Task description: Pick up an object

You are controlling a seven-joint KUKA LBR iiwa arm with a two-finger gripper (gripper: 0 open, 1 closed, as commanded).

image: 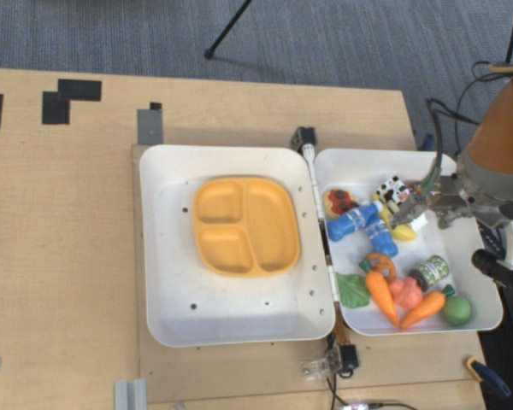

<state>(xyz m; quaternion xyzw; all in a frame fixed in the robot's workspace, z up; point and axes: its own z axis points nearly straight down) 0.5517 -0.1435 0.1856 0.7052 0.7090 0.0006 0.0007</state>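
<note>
The right bin [474,325] holds a pile of small toys. Among them are a blue bottle [352,223], a black-and-white cow figure [394,192], a red and orange toy [338,201], two carrots [381,295], a pink lump [405,289], a green leaf [352,290], a small can [432,272] and a green ball [457,310]. My gripper [413,211] reaches in from the right, low over the bin's upper middle. It sits just right of the cow figure and the blue bottle, above a small yellow and white piece [408,225].
The left bin [167,314] carries an orange divided plate [244,226]. The arm's orange band [504,135] and grey wrist hang over the right bin's far right side. Cables lie at the right edge, and a clip [325,366] sits below the bins.
</note>
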